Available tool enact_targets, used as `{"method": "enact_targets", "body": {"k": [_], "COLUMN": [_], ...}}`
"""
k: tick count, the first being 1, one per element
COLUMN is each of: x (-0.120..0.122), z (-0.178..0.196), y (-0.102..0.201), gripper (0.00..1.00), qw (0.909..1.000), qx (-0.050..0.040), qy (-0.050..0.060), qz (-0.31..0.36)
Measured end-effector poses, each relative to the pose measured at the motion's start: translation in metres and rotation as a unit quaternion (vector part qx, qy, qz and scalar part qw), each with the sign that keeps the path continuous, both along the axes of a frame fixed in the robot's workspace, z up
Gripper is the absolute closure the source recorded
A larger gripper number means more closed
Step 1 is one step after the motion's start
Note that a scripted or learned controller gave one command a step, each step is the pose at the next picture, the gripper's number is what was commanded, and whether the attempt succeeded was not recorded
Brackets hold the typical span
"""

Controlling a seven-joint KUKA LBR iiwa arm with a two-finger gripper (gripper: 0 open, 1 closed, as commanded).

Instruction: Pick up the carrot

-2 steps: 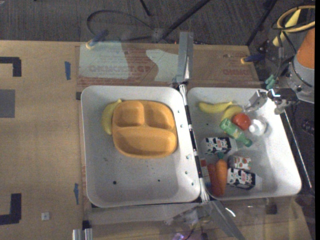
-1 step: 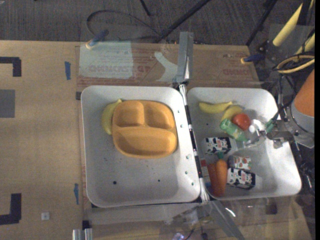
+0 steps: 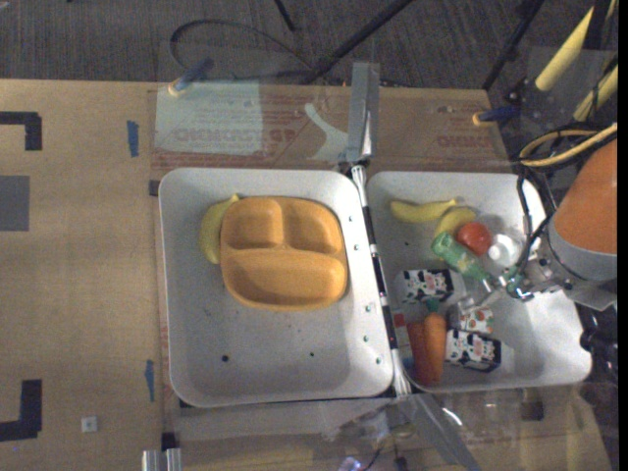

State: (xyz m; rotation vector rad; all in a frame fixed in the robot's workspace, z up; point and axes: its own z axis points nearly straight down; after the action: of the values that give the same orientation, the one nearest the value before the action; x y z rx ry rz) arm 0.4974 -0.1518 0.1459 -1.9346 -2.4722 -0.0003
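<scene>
A: Carrot (image 3: 428, 347) sits lowest in the frame, at about six o'clock in the right bin (image 3: 559, 356), close against the bin's left wall, lying nearly end-on toward the front edge.

B: And the gripper (image 3: 525, 281)?

A: Off at two o'clock from the carrot, well apart from it. Whether it is parted or closed I cannot tell; it is a blur of metal under the orange-banded arm (image 3: 594, 214).

B: What crowds the carrot?

A: A cow-print carton (image 3: 473, 350) touches its right flank; another carton (image 3: 428, 285) lies just above at twelve o'clock. Farther up are a tomato (image 3: 475, 236), a green bottle (image 3: 453, 253) and a banana (image 3: 422, 210). The left bin holds an orange tray (image 3: 285, 253).

B: How will it handle?

A: Probably a light, stiff, smooth toy, likely to slip. I'd pinch across its thick middle, short axis, coming straight down.
</scene>
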Motion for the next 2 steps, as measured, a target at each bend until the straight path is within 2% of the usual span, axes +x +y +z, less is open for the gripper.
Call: {"method": "enact_targets", "body": {"k": [1, 2], "x": [-0.015, 0.042], "z": [-0.057, -0.015], "y": [0.029, 0.002], "gripper": [0.0, 0.0], "qw": [0.9931, 0.9926], "qx": [-0.004, -0.0011], "qy": [-0.006, -0.003], "qz": [0.117, 0.121]}}
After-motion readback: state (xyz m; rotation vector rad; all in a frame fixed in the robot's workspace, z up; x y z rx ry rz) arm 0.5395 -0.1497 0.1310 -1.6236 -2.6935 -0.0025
